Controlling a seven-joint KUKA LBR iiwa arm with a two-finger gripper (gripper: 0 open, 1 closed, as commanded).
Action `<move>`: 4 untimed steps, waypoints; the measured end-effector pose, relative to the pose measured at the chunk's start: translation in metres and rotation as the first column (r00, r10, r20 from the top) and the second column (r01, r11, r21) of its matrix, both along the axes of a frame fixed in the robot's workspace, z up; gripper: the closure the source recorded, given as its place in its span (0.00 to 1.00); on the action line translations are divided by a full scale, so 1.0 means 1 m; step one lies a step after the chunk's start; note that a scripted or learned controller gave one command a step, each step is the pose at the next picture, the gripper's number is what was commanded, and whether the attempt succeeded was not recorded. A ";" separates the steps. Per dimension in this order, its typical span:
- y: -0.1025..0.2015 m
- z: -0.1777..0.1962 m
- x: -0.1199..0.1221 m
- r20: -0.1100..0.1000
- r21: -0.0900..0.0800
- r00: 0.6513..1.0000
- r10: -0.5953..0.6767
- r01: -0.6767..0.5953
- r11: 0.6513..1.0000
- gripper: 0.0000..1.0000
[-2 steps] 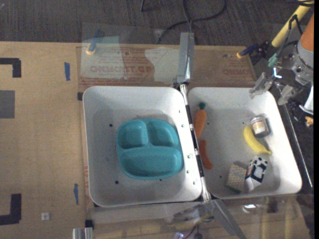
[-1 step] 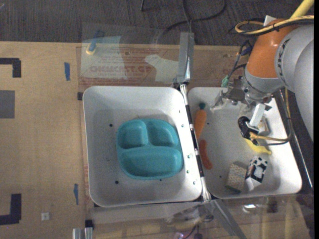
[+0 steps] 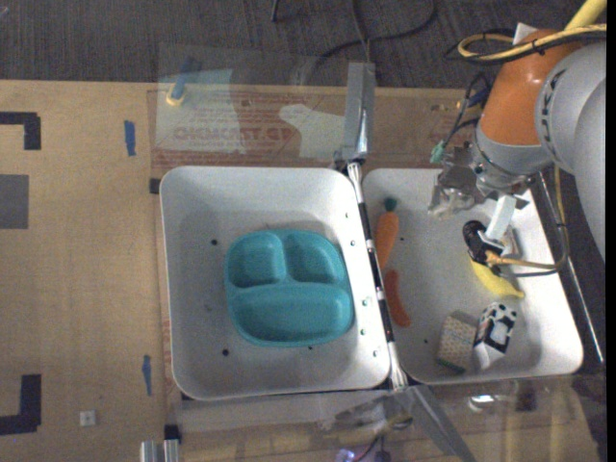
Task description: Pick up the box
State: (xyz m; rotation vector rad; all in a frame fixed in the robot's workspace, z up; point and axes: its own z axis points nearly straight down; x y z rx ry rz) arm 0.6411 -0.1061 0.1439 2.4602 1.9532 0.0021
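the box point(image 3: 458, 341) lies in the right bin's near corner, well apart from the gripper point(image 3: 450, 198); jaw state unclear.

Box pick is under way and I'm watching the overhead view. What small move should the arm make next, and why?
Probably shift the pincer toward the near end of the right bin and stop above the box. The pincer sits near the bin's far end, beside the carrot, while the box lies at the near end next to a black-and-white item. Approach from the carrot side to avoid that neighbour.

Teal tray point(image 3: 287, 289); carrot point(image 3: 386, 237); banana point(image 3: 496, 280)
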 end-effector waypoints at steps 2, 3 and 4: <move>0.035 0.040 -0.001 -0.004 0.000 0.946 -0.323 0.323 0.946 1.00; 0.007 0.217 0.012 0.000 -0.001 0.864 -0.503 0.503 0.864 1.00; -0.074 0.291 -0.049 0.000 -0.001 0.646 -0.763 0.763 0.646 1.00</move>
